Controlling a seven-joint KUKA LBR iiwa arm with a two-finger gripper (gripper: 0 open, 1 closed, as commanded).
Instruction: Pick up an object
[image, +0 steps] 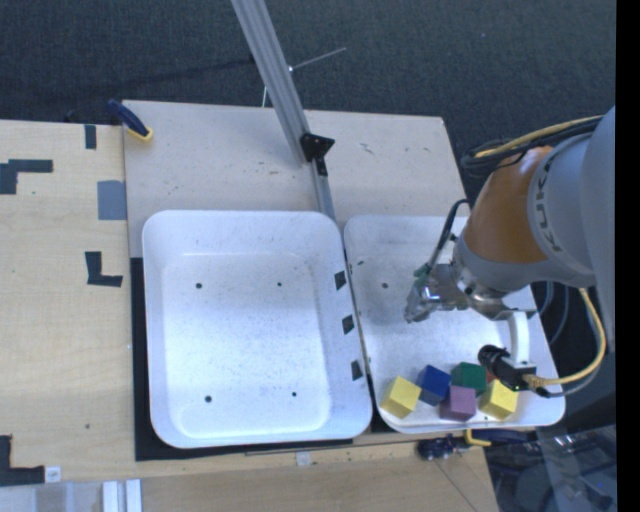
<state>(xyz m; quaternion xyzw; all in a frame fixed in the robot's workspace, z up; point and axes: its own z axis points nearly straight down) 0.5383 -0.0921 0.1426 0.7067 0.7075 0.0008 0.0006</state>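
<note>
My jaws hung over the right shallow white plastic bin (392, 240), above its bare speckled floor near the middle. I could not tell if my jaws were wide or narrow, because they looked small and blurry from up there. My grey arm with the orange band (515, 225) reached in from the right side.

The things to pick up lay in a little bunch at the near end of that same bin, apart from my jaws. A small yellow cube-shaped block (402, 397) sat furthest left. A dark blue block (434, 382) touched it. Next came a green block (468, 376), with a purple block (461, 402) just in front of it. Another yellow block (501, 400) sat at the right end of the bunch.

The left shallow white bin (240, 225) sat just beside the right one. Both bins sat on the pale wooden table (220, 140). A long grey metal bar (280, 75) slanted over the far side of the table, with a black clip (316, 147) on it. A little blue and yellow thing (131, 119) lay at the table's far left corner.
</note>
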